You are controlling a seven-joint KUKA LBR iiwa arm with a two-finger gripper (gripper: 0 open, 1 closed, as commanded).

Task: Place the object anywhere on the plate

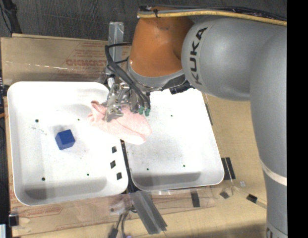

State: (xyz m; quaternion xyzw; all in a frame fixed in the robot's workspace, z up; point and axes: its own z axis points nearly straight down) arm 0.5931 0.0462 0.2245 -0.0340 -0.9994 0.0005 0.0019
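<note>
Grey-and-orange arm's metal two-finger gripper (114, 114) pinches a limp pink cloth (128, 124) draped over the seam between the left white bin (25, 148) and right white bin (203, 167); the loose fabric could slip free or snag the rim.

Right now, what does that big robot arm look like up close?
A thick, rounded grey arm with KUKA in black letters, an orange band above the wrist, black cables looping beside it, and a small metal gripper at its tip.
</note>
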